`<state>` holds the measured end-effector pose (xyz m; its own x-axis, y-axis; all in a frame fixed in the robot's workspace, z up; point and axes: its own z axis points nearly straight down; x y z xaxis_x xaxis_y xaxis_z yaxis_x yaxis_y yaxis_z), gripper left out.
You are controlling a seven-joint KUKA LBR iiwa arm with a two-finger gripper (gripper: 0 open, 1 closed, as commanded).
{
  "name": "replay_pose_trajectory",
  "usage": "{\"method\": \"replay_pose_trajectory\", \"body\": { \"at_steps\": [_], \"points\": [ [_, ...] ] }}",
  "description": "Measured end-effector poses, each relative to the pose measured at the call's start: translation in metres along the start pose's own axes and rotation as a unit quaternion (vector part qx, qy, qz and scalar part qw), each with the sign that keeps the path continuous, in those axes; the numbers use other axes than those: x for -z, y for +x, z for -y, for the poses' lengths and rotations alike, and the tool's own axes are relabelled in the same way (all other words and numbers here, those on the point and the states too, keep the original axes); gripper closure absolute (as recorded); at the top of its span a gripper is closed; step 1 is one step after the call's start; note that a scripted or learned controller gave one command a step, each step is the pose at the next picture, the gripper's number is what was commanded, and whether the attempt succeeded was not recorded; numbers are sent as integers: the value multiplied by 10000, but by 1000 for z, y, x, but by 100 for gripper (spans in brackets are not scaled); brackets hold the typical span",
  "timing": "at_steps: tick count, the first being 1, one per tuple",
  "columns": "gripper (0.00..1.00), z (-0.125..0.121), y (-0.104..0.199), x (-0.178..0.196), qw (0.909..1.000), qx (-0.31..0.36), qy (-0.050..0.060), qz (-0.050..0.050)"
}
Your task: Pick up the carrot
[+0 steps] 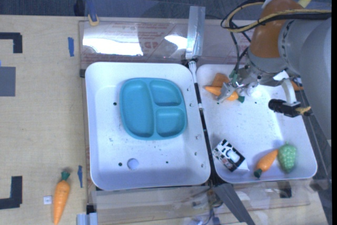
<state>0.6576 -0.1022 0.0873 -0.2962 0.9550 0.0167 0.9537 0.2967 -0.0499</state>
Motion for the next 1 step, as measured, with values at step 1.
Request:
{"method": "replay_pose_trajectory", "body": {
  "at_steps": [1],
  "points": [
    [100, -25, 57, 99, 9702, 2406, -257, 162]
  ]
}}
